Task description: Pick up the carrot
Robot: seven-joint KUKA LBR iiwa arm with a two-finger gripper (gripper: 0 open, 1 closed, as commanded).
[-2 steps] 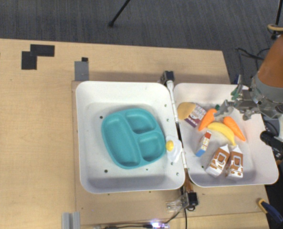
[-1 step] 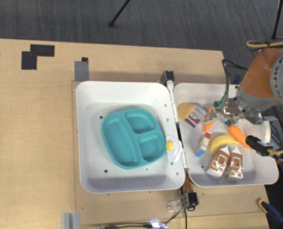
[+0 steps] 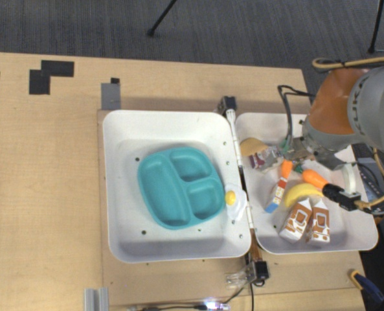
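The carrot, small and orange, lies in the right bin just above a yellow banana. My gripper hangs under the grey wrist and orange band over the upper middle of that bin. It sits just above and to the left of the carrot, close to it. The wrist hides the gripper's end, so I cannot make out any contact with the carrot.
Around the carrot lie a white tube with an orange top, two brown-and-white cartons, a crumpled wrapper and a tan item. The left bin holds a teal divided plate and a small yellow object.
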